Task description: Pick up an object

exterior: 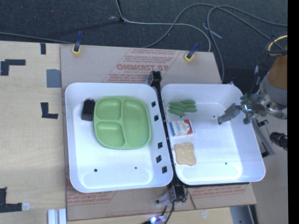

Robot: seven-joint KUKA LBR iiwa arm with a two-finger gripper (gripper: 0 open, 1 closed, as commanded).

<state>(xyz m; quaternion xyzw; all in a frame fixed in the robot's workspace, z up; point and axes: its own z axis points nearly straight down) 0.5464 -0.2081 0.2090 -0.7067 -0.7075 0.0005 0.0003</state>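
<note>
One tool (226, 115) above the right bin (243, 143), touching nothing.

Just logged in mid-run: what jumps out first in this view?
The green divided plate fills the middle of the left bin, a small black block beside it. In the right bin, green beans, a small carton and toast line its left side, while the gripper hovers near its right wall.
</note>
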